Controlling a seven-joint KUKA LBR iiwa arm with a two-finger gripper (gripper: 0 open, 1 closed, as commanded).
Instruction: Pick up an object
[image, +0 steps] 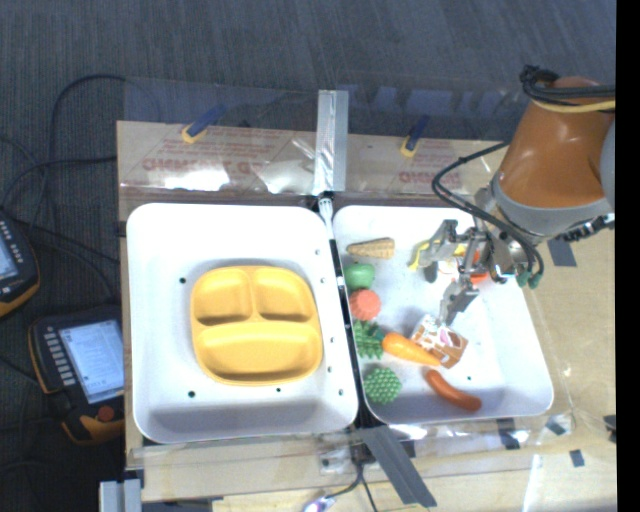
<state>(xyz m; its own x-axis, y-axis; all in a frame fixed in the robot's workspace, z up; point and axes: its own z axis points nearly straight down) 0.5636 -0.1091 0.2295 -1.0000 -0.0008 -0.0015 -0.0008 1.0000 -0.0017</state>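
The gripper (452, 272) hangs in open room near the right bin's (520, 345) back edge, jaws spread, empty; carton (441, 342) print unreadable.

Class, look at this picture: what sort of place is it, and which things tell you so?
Probably a robotics lab bench: a robot arm reaches over two white bins, toy food such as a carrot fills one, and a control pendant lies alongside.

Two bins side by side on the tabletop (230, 160), divided tray (256, 323) in the left bin (160, 240), right bin (520, 340) holding toy food, corn (370, 247) at the back, carrot (408, 349) mid, sausage (452, 390) at the front, tool (452, 275) above the bin's middle
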